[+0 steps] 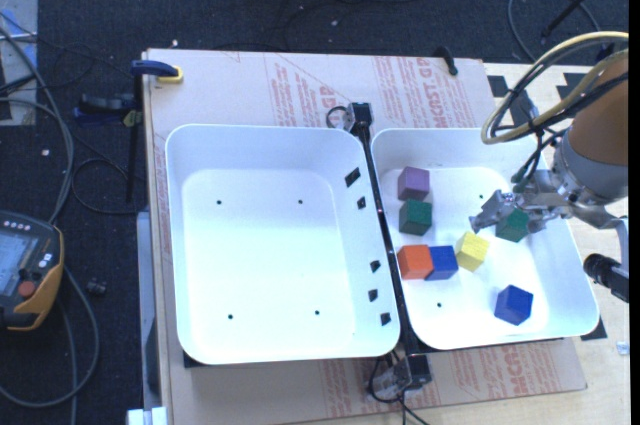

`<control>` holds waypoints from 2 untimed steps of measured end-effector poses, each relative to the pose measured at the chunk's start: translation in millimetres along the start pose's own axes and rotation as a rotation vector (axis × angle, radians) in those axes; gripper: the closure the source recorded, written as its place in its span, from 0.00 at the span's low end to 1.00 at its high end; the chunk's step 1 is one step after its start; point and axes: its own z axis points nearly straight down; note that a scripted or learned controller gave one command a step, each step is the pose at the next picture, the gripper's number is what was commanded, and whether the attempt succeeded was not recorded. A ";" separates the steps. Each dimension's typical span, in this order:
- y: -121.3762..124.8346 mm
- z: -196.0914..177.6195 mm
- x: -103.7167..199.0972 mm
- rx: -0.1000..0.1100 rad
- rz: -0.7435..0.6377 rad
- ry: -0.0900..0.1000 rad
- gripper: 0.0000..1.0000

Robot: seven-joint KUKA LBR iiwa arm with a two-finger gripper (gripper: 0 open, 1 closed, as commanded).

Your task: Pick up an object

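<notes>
The right bin [560, 313] holds six cubes. My end effector [503, 210] hangs at its 3 o'clock side, over a dark green cube [513, 228] that it partly hides; I cannot tell its state or the cube's heading. A yellow cube [472, 251] lies tilted at 7 o'clock from it.

Faint red mirrored print on the cardboard sheet [300, 83] (perhaps a maker's mark), illegible.
</notes>
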 end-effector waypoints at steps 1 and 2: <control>7.3 92.1 33.0 -0.002 0.000 -0.001 0.00; 76.4 108.8 69.0 -0.001 -0.004 0.001 0.00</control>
